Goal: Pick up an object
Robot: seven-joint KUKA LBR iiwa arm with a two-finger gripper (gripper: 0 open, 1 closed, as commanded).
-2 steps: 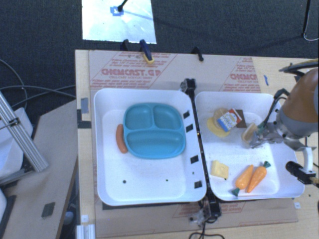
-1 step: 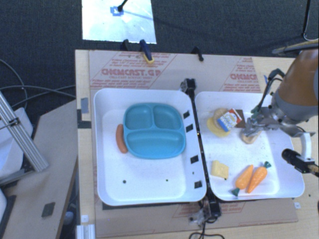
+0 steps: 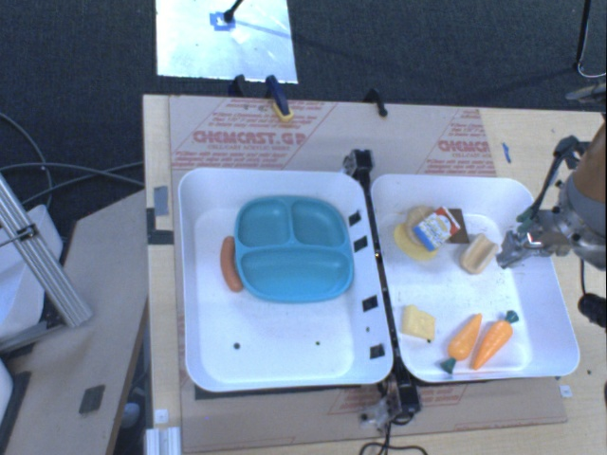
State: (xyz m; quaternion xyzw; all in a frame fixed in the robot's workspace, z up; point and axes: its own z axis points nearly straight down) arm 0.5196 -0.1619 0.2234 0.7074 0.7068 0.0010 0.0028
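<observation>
1. Dark carpet lies behind the bench point(image 3: 161, 282), with a bright metal sheet point(image 3: 226, 27) on the floor beyond it; you see two white bins side by side on printed cardboard point(image 3: 248, 133).
2. Landmark for every entry below: the right bin point(image 3: 545, 254).
3. Gripper point(image 3: 517, 246): it hangs over the right bin's far right side, just beside the bread roll point(image 3: 477, 253). You cannot tell whether the claw is wide or narrow at this size; nothing shows between its tips.
4. Bread roll: in the right bin, right of centre, nearest to the gripper, so likely the piece being approached. Its left side sits close to the heap, which may crowd a finger.
5. Small carton point(image 3: 435, 227): in the right bin's far half, lying on a yellow piece point(image 3: 408, 243) with a brown piece point(image 3: 455, 223) touching it. Stacked like this, the heap would be an awkward grasp.
6. Cheese wedge point(image 3: 417, 323): near half of the right bin, towards its left wall, apart from the rest.
7. Two carrots point(image 3: 479, 341): near half of the right bin, side by side and touching, so one may drag the other.
8. Left bin point(image 3: 204, 349): beside the right bin, across the divider; it bears a blue divided plate point(image 3: 292, 250) with a sausage point(image 3: 229, 263) against the plate's left edge.
</observation>
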